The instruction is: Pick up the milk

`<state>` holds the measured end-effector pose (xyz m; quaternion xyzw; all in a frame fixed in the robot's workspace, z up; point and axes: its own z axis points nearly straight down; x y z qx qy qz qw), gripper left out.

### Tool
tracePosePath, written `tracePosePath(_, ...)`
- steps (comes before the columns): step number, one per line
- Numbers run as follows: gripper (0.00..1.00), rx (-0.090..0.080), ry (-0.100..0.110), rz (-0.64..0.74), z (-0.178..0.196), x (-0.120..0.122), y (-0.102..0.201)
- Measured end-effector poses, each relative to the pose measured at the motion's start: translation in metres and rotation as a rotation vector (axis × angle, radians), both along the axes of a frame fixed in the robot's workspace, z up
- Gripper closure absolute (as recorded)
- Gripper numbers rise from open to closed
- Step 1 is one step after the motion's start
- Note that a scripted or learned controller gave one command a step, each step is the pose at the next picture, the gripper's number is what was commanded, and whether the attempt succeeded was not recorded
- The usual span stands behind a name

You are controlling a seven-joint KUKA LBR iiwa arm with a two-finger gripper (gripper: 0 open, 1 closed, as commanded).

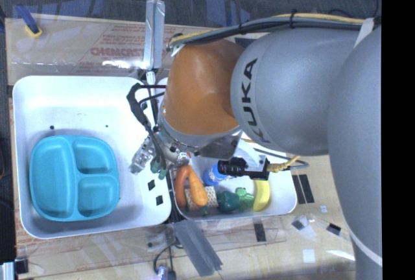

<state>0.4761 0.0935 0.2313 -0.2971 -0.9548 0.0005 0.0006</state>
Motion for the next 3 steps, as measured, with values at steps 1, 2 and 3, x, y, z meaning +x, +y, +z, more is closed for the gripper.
tracePosePath(1, 1.0, 0.0, -0.002, 0.154, -0.012, 0.0, 0.057)
tracePosePath(2, 1.0, 0.0, 0.001, 0.251, -0.04, 0.013, -0.032)
tracePosePath(3, 1.0, 0.001, 0.001, 0.433, -0.03, 0.001, -0.016)
